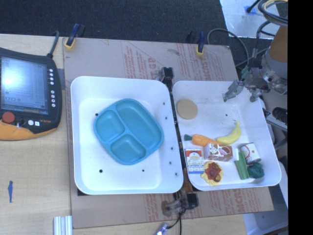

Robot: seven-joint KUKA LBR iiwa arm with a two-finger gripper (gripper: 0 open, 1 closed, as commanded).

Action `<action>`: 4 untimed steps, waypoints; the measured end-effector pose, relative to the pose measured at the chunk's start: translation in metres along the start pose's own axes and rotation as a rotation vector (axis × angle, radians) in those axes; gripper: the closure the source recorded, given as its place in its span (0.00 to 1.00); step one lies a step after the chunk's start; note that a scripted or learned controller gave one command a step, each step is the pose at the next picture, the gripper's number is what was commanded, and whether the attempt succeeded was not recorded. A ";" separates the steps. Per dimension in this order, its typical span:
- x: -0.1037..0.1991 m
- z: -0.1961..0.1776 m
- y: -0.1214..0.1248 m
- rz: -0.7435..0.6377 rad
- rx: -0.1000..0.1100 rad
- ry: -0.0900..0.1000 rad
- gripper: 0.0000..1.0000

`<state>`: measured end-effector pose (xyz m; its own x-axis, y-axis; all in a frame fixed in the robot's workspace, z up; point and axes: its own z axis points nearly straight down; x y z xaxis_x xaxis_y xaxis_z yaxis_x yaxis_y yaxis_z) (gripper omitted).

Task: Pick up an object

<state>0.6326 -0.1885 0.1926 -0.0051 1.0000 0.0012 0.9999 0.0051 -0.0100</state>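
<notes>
Seemingly empty gripper (243, 92) — above right bin (222, 109)

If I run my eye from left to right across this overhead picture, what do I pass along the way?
Control tablet → blue divided plate in the left bin → round tan cookie → carrot → banana → small can → green toy. The pincer hangs over the right bin's far right corner.

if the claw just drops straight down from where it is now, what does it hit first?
Probably bare floor of the right bin. The claw hangs open over that bin's upper right part, with no item under it; the banana and the round cookie lie off to the side. Height is hard to judge from this slant.
</notes>
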 end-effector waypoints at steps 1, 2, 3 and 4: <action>-0.023 0.105 -0.051 0.000 -0.001 0.000 0.00; 0.017 0.093 -0.104 -0.001 0.000 0.000 0.00; 0.016 0.086 -0.105 -0.005 0.007 -0.001 1.00; 0.016 0.086 -0.105 -0.005 0.006 -0.001 0.00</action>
<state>0.5269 -0.1729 0.1076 -0.0097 1.0000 0.0007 0.9998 0.0097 -0.0164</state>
